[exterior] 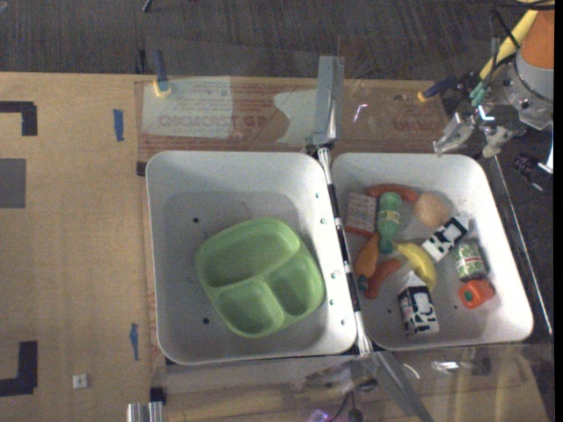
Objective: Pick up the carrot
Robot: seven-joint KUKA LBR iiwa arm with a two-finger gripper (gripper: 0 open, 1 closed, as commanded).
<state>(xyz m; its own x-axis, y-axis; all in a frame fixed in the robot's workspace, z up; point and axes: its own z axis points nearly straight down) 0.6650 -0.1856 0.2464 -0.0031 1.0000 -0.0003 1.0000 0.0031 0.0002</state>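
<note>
- Reaching for the carrot (369, 255), a small orange tapered plastic toy, calls for a descent well down and to the left of the hand (469, 131), onto its free upper side, clear of the green bottle (388, 221) touching it.
- The hand hangs above the far rim of the right white bin (510, 310), grey arm (534, 73) entering from the right; finger spread cannot be told.

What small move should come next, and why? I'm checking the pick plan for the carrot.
Probably bring the end effector down and left over the right bin. It hangs above that bin's upper right corner, while the carrot lies at the bin's left side, beside the green bottle and banana.
</note>
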